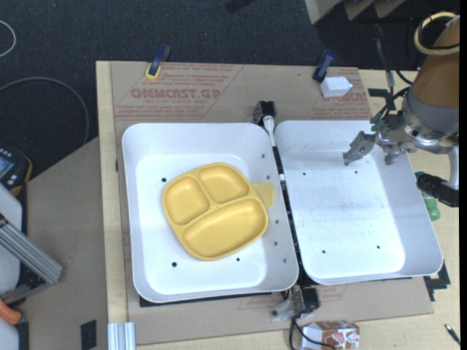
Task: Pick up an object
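Observation:
A yellow divided plate (214,210) with three compartments lies flat in the middle of the left bin (139,152). My gripper (373,152) hangs over the far right part of the right bin (350,261), well away from the plate. Its two grey fingers (357,149) are spread apart, open, with nothing between them. Below the gripper I see only the bare white floor of the right bin.
A small green thing (433,210) sits at the right bin's right rim. A white block (336,87) and two blue clamps (157,60) rest on the cardboard behind the bins. A black clip (266,111) sits at the far end of the seam between the bins.

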Tool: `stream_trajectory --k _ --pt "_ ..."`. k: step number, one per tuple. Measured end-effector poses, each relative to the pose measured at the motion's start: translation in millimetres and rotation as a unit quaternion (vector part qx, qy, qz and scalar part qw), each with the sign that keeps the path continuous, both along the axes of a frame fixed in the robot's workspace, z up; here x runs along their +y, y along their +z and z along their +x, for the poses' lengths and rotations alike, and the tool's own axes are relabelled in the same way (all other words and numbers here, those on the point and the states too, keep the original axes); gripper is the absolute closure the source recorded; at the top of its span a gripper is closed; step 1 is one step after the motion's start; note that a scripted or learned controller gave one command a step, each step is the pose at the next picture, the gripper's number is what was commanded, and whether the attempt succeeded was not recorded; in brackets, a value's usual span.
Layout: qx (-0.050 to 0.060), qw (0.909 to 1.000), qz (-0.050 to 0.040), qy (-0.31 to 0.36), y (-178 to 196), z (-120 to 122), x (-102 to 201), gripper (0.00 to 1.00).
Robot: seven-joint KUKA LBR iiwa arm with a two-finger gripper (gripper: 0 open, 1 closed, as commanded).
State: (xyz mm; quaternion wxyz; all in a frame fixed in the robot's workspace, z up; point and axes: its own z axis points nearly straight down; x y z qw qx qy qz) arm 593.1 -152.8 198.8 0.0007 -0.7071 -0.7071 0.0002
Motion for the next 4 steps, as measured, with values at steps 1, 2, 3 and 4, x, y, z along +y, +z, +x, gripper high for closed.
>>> stream_trajectory --k 1,2,3,4 --pt "0.002 1.0000 0.0016 0.002 93 -118 57 0.00" --pt "-0.006 1.0000 0.0010 0.006 176 -113 157 0.00" --pt "-0.003 1.0000 -0.0006 0.001 182 -113 151 1.00" --pt "-0.004 1.0000 0.0007 0.004 232 -113 212 1.00"
